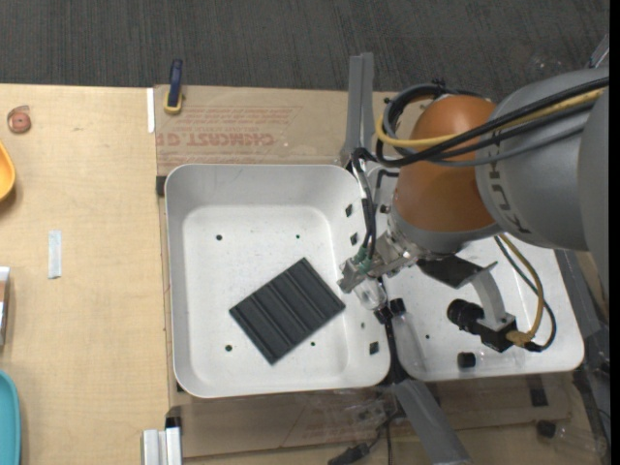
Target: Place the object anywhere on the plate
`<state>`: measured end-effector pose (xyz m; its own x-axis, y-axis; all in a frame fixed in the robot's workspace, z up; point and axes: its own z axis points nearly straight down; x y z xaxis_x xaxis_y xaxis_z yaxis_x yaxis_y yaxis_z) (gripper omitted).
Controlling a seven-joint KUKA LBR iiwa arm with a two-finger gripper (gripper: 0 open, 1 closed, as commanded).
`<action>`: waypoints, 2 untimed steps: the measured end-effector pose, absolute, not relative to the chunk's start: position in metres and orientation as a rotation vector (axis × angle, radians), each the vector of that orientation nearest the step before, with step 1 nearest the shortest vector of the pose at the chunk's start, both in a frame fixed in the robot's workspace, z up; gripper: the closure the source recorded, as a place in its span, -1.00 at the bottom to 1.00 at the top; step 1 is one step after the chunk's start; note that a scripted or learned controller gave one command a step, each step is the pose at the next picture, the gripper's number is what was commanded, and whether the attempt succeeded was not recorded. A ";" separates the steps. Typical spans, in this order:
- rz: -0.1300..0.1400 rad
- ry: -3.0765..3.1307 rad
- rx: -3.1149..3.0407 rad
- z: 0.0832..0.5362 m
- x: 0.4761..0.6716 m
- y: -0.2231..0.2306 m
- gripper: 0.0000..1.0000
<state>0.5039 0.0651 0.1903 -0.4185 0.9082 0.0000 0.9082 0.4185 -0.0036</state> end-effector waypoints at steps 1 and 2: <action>0.003 -2.860 -1.301 0.191 0.552 0.054 1.00; 0.002 -2.860 -1.300 0.191 0.552 0.054 -1.00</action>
